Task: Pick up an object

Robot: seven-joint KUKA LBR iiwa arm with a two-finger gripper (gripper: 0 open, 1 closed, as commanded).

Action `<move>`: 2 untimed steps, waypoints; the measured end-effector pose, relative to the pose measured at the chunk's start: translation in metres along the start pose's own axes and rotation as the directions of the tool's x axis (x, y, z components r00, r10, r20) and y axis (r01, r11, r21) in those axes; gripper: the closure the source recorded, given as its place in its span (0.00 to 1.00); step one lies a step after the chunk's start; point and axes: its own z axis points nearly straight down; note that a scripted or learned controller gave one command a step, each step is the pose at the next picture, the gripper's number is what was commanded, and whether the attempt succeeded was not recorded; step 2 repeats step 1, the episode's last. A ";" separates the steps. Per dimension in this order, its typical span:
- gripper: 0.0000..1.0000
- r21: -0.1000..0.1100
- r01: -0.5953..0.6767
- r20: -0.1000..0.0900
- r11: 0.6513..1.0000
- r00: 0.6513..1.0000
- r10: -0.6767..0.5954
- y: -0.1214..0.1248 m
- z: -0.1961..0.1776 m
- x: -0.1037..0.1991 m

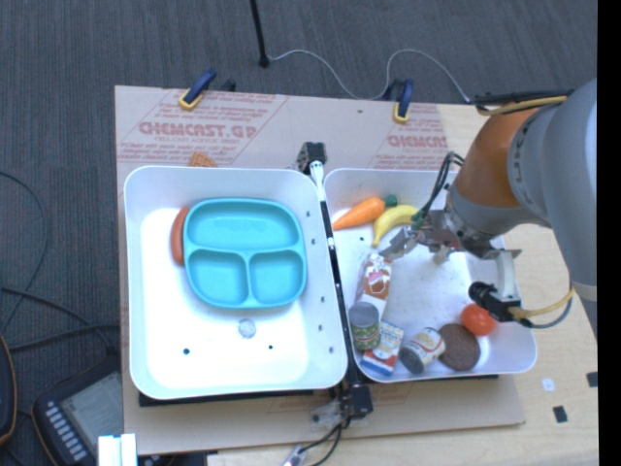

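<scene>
The work is judged to be at the approach stage: the grey arm with its orange band (pixel 495 158) is reached in from the right over the right-hand shallow white bin (pixel 514 362), and the two-finger gripper (pixel 412 241) is lowered into that bin's upper part, no object yet being lifted. The metal fingers (pixel 396 246) are seen spread slightly, pointing left and down toward the bin floor; nothing is visible between them, so no hold is recorded. Their tips lie just below the curved yellow banana (pixel 393 221) and just above the small red-and-white printed packet (pixel 376 280); whether either is touched cannot be told from this angle. The candidate objects are all in the right bin: an orange tapered carrot (pixel 356 213) beside the banana at the upper left, a green-labelled tin can (pixel 365 326) and a white-and-blue carton (pixel 385 348) at the lower left, a grey lying can (pixel 422 349), a brown round disc (pixel 459 348) and a red round tomato-like ball (pixel 478 319) along the lower edge. The left-hand white bin (pixel 155 357) bears a light-blue three-compartment plastic tray (pixel 245 252). For the next move, a final descent over one chosen item, most likely the banana or the packet, is judged necessary, followed by closure and a straight lift.
</scene>
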 end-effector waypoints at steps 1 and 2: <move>0.00 -0.003 0.000 0.001 1.000 1.000 0.000 -0.002 0.000 0.046; 0.00 -0.003 0.000 0.001 1.000 1.000 0.000 -0.002 0.000 0.046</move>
